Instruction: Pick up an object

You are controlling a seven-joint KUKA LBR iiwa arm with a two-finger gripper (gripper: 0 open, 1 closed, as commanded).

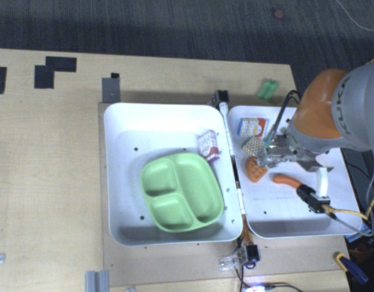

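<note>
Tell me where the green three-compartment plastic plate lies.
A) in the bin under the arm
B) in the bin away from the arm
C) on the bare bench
B: the green three-compartment plastic plate rests in the white bin away from the arm.

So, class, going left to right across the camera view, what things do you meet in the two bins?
Green divided plate → small box → orange stick.

Arm (348,111) from right, hand (266,156) low.
</note>
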